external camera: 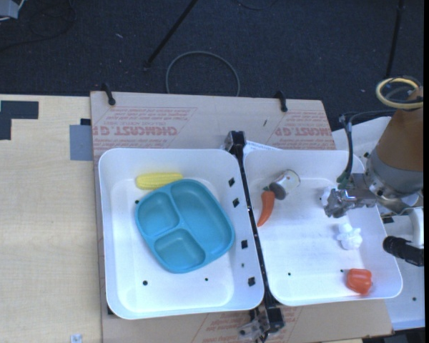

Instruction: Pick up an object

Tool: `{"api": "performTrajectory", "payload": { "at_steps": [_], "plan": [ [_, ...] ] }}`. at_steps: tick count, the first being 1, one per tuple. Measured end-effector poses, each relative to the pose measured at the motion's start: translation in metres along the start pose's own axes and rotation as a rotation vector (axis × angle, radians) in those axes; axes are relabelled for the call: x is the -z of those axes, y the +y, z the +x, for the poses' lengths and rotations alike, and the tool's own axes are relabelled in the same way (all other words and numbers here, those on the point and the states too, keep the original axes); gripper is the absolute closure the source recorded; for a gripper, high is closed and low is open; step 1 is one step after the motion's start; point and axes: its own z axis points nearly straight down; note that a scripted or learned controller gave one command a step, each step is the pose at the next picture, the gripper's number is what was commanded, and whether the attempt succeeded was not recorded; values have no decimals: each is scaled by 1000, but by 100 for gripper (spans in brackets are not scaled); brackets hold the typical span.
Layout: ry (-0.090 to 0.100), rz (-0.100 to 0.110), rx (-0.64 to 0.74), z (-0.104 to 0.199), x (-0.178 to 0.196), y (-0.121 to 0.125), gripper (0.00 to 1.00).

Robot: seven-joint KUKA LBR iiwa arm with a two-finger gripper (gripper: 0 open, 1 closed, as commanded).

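- Over the right bin (300,291), camera view: gripper (334,203) sits low near the bin's right side, reaching in from the right. Cannot tell how wide the tool stands; nothing seen clamped in it.
- Candidates in this bin: small white object (349,237) just below the gripper; orange-red object (359,281) in the near right corner; toy carrot (266,207) by the divider, touching a clear cup-like item (287,180).
- Left bin (129,291): blue divided plate (183,224), yellow corn cob (159,181) at its upper edge.
- Judgement: white object is nearest. Centre directly above it, descend straight, close only once it is straddled; lift slowly and verify.
- Risk: small and pale, may slip or get nudged.
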Motion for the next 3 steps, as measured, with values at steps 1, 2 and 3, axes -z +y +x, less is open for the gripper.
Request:
{"api": "performTrajectory", "payload": {
  "at_steps": [1,2,3],
  "plan": [
    [0,0,0,-1,37,1,100],
    [3,4,4,50,41,4,100],
    [3,6,4,109,38,3,100]
  ]
}}
